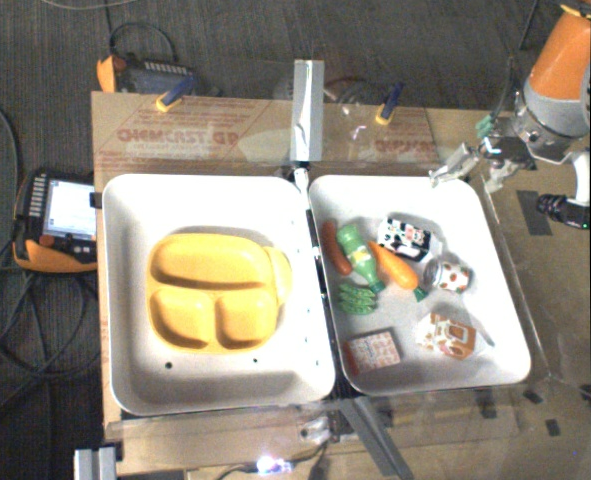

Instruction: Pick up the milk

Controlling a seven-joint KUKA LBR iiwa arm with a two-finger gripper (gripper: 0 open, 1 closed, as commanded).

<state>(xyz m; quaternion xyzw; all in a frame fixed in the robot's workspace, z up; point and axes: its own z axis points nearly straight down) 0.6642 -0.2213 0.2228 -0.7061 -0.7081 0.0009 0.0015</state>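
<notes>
The milk is a small carton with black and white cow patches, lying in the upper middle of the right bin. An orange carrot lies just below it and touches its lower left corner. My gripper hangs above the bin's far right corner, up and to the right of the milk and well apart from it. Its two fingers stand apart, open, with nothing between them.
Around the milk in the right bin lie a green vegetable, a red sausage, a red and white can, a brown and white toy, a flat cracker box and a green bunch. The left bin holds a yellow divided tray.
</notes>
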